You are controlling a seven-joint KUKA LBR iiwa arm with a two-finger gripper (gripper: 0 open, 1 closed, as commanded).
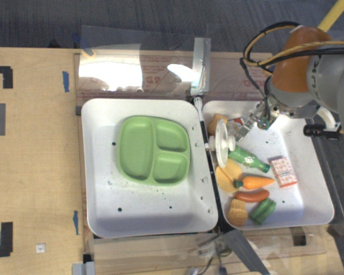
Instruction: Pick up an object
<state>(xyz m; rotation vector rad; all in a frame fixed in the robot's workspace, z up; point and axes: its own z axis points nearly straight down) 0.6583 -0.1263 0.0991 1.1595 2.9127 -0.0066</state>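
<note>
— Two bins on the worktop; which one are the fingers (245, 126) over?

— The right bin (309, 179), near its upper left corner. They sit slightly apart with nothing between them.

— What lies nearest?

— A white plate (221, 142) on edge, just left of the fingertips, and a green bottle (248, 160) just below. Further below lie a carrot (257, 183), a sausage (251, 196) and a green pepper (262, 210).

— And the left bin (97, 171)?

— A green divided tray (153, 149), well left.

Divided plate (153, 150) in left bin (97, 171)
</note>
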